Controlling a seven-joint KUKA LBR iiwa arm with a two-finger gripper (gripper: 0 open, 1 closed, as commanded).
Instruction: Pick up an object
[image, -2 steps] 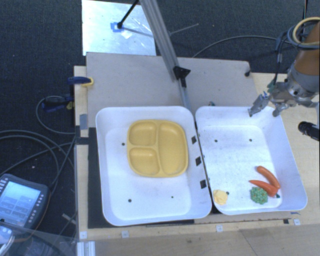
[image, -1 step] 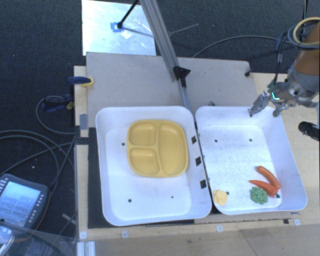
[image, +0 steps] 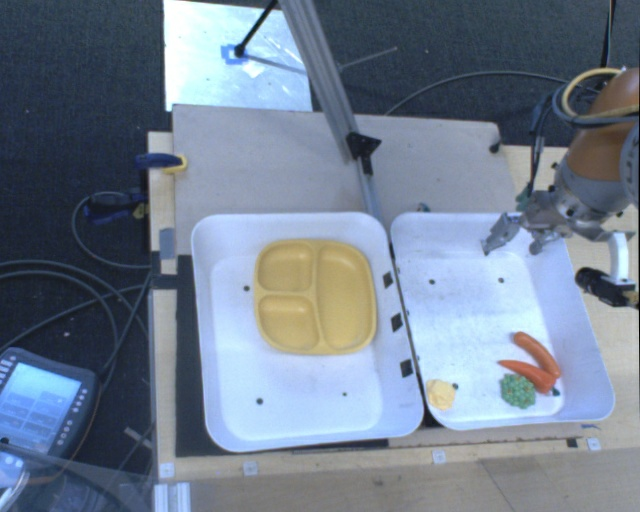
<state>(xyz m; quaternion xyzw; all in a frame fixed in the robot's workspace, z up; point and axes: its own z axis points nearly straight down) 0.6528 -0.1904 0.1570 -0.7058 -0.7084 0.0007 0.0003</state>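
We note the gripper over the right bin's far edge, fingers apart, nothing between them. Two orange carrots, a green broccoli piece and a pale yellow item lie at that bin's near side. A yellow divided plate sits in the left bin. We read no legible writing.

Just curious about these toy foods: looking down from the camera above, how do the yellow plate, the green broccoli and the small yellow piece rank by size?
1. Yellow plate, by far the largest.
2. Green broccoli.
3. Small yellow piece, close to the broccoli, so that order is unsure.
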